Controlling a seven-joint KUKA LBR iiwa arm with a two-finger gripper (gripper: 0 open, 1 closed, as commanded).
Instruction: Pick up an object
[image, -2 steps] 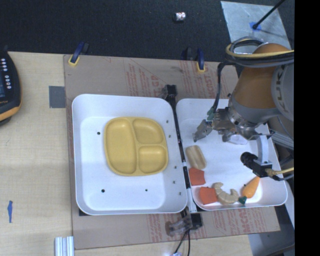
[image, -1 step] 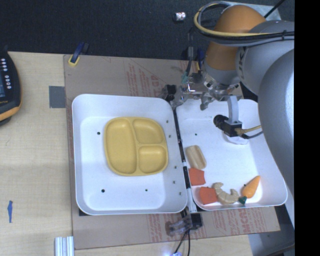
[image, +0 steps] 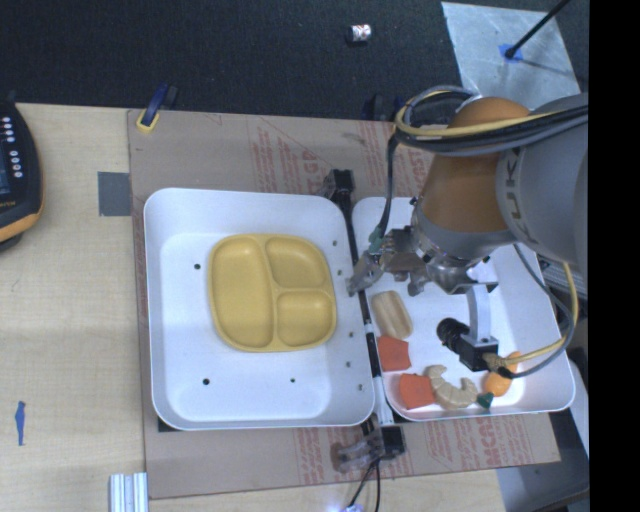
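— Where's the arm (image: 470, 190) just now?

— Reaching in from the right and bent down over the right bin (image: 530, 405). The orange band and the grey wrist hang above the bin's upper half. The gripper (image: 384, 268) points toward the bin's left wall, close to the seam between the two bins.

— Open or clenched?

— I can't tell from here. The metal at the tip is a dark tangle against the white plastic.

— And the things it could take?

— They lie on the floor of that same bin, toward its lower left. Just below the gripper is a tan roll (image: 392, 313), smooth, oblong and rounded at the ends. Under that is a red block (image: 393, 353), flat-faced and squarish. Lower down sits an orange-red block (image: 415, 390), and beside it a pale crescent (image: 452, 390), beige and lumpy like a pastry. To the right of the crescent is a small orange piece (image: 497, 381), round, with a bit of green under it.

— The other side?

— The left bin (image: 180, 330) is glossy white with rounded corners. It holds a yellow plate (image: 270, 292), matte, moulded into three compartments. Both bins rest on a brown cardboard sheet (image: 250, 135).
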